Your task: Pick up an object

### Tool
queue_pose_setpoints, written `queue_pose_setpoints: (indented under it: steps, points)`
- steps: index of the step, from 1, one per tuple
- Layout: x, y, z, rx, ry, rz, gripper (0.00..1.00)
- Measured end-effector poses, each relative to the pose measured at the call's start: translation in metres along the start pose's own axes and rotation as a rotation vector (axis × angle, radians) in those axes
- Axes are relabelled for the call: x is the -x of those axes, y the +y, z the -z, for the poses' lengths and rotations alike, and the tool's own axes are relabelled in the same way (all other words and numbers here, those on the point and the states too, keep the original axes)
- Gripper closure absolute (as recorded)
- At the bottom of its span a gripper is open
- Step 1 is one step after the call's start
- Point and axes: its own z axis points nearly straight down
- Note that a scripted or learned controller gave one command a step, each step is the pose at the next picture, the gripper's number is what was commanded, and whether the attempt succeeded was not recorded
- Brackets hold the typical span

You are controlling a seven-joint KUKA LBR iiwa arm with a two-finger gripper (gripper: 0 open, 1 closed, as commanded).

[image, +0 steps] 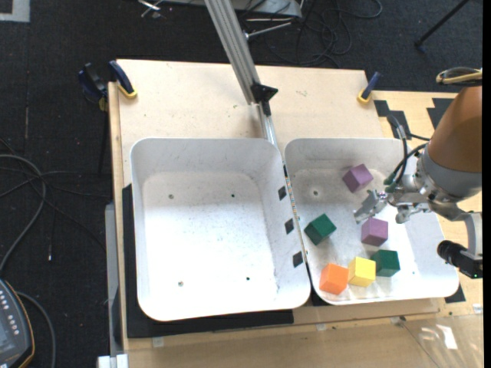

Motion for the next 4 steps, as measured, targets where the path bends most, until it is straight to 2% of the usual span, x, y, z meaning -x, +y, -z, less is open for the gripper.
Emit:
queue_pose_setpoints:
  steps: [1, 2, 3, 4]
  points:
    - [0.073, -0.026, -0.083, -0.009, -0.001, -0.008, 0.00]
    - [0.026, 0.015, -0.108, 0.003, -0.002, 0.006, 0.00]
    - [0.028, 0.014, -0.097, 0.004, -0.001, 0.002, 1.00]
    - [-0.035, 0.033, -0.104, 0.008, -0.005, 0.006, 1.00]
